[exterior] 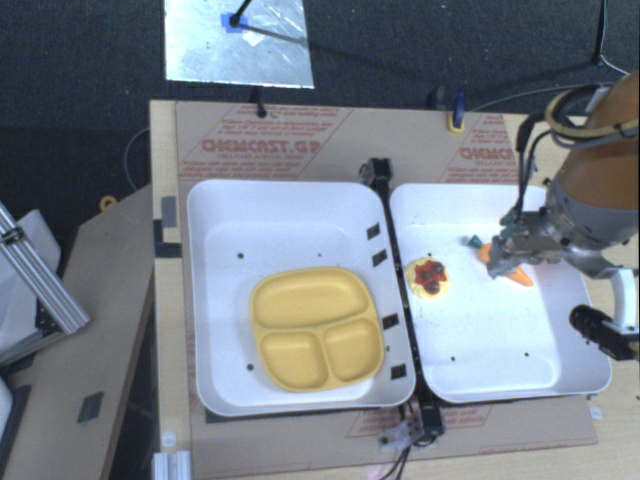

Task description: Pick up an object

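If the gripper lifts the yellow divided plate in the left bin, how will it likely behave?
The yellow plate looks like moulded plastic, so probably stiff and light. It lies flat in the left bin, so rolling or tipping seems unlikely. Its smooth, shallow rim may slip from the gripper.

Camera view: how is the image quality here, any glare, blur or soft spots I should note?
Camera view: lighting is even, with soft shadows along the white bins' walls; the metal sheet at the top reflects a mottled glare; the claw over the orange object looks slightly soft, so its details are hard to read; the yellow tray is clear.
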`<action>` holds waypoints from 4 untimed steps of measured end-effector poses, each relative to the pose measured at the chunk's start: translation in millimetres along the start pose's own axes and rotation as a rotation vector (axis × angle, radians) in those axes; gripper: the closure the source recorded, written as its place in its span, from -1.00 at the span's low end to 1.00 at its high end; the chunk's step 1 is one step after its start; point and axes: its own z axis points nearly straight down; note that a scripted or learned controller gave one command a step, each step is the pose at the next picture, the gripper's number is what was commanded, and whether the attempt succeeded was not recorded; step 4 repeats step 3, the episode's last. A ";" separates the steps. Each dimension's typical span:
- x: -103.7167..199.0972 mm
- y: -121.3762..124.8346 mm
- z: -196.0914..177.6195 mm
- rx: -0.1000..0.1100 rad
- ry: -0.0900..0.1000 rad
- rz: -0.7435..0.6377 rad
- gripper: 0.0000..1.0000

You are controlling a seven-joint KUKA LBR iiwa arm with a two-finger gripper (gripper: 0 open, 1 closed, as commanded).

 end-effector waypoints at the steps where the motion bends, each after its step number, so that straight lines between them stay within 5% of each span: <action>1: 45.7 9.7 12.4 0.001 0.000 0.001 1.00; 3: 148.7 10.0 10.1 0.001 0.001 -0.001 1.00; 4: 148.7 10.0 10.1 0.001 0.001 -0.001 1.00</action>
